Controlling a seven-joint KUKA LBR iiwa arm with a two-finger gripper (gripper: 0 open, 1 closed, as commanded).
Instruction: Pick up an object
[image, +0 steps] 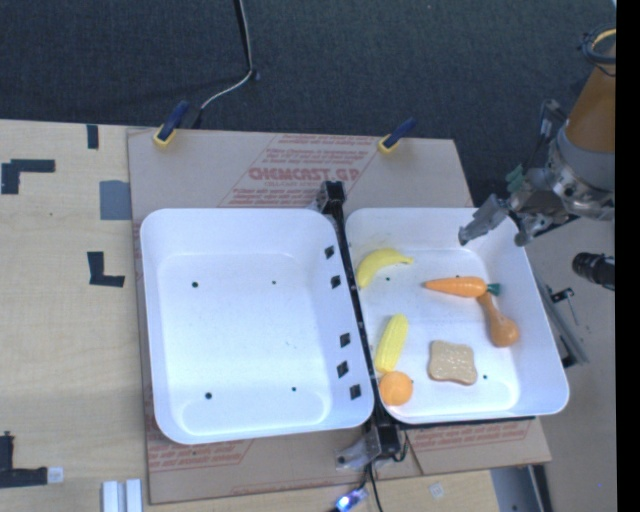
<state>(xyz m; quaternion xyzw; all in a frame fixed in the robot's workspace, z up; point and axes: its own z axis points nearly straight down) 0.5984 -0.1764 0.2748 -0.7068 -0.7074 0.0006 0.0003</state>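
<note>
The right bin (530, 400) holds several toy foods: a yellow banana (381, 265) at its far left, an orange carrot (458, 287) with a green top in the middle, a brown drumstick-like piece (498, 322) beside it, a corn cob (391, 342), a small orange (396, 388) at the near left corner and a slice of bread (452, 363). My gripper (497, 224) hangs over the bin's far right rim, above and to the right of the carrot. Its fingers are spread apart with nothing between them.
The left bin (160, 300) sits next to the right one, joined by a black divider strip (343, 290). Both rest on a cardboard sheet (290, 170) held by two blue-yellow clamps (170, 124). A cable (232, 85) runs off the back.
</note>
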